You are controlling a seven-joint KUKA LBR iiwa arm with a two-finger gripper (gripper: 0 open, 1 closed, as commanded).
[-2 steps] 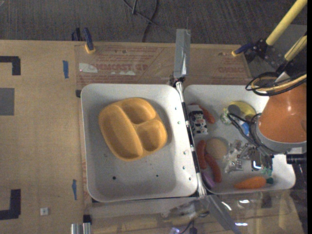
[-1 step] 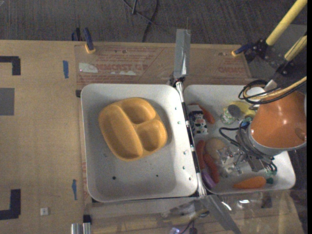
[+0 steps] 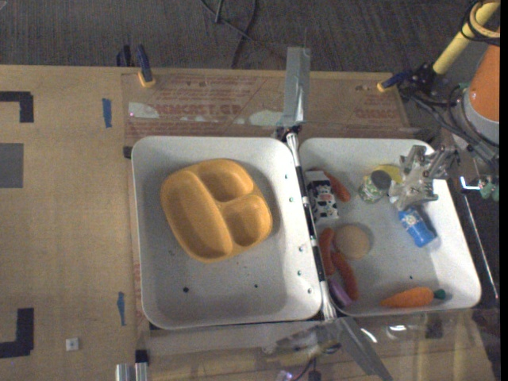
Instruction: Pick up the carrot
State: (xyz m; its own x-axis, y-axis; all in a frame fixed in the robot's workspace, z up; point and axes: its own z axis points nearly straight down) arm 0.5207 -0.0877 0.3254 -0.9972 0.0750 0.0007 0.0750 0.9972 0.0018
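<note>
Orange carrot (image 3: 410,297) at front edge of right bin (image 3: 468,248), jaws well behind it, near blue pkg (image 3: 417,226), jaw state can't tell, yellow divided dish (image 3: 215,208) in left bin (image 3: 151,236).

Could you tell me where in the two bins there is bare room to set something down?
Left bin: open floor below and right of the yellow tray. Right bin: a bare patch between the round brown item, blue packet and carrot. Crowded along its left wall and under the gripper.
</note>
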